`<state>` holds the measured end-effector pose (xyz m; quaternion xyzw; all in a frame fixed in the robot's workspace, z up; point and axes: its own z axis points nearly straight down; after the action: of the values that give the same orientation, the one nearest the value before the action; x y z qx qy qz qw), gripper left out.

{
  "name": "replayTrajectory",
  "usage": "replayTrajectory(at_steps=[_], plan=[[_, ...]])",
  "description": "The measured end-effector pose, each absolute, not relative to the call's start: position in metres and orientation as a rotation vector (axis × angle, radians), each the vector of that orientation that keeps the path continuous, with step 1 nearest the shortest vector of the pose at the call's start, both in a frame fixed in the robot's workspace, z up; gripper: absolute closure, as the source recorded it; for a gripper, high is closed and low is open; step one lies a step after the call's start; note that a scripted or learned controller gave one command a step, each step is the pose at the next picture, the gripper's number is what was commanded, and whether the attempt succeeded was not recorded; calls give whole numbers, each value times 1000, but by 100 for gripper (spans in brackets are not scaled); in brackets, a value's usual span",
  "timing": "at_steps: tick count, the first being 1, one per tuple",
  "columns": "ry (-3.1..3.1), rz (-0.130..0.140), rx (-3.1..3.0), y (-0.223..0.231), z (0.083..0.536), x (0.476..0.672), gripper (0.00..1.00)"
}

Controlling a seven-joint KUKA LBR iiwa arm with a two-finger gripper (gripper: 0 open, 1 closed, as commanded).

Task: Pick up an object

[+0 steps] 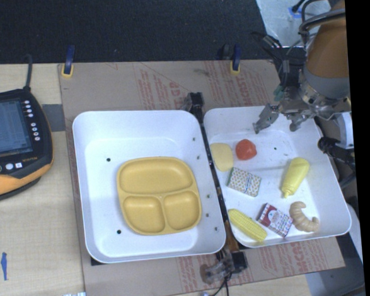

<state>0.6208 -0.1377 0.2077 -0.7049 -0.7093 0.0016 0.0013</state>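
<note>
Over the right bin's (pixel 325 166) far edge hangs the gripper (pixel 278 120), fingers spread wide apart w/ nothing between them. Below it in that bin: red tomato (pixel 246 149) just beside a pale yellow round piece (pixel 221 156) at the bin's left wall; patterned blue-white packet (pixel 245 182) near center; yellow bottle (pixel 294 176) tilted, to the right. Near edge: corn cob (pixel 248 225), red-white carton (pixel 275 220), croissant (pixel 303 217), in a row. Left bin (pixel 96 138) holds a yellow divided tray (pixel 158 195), 3 compartments. Tablet (pixel 11 140) on the counter (pixel 28 250) at far left, well apart from the bins.
</note>
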Motion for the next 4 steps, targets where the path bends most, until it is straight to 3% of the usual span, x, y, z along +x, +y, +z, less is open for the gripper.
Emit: replayTrajectory(at_steps=[1, 2, 3, 4], plan=[[-2227, 9, -2210, -108, 90, 655, 0], [-2226, 9, -2213, -102, 92, 644, 0], [-2227, 11, -2210, -103, 102, 644, 100], [-2227, 11, -2210, -103, 102, 644, 0]])
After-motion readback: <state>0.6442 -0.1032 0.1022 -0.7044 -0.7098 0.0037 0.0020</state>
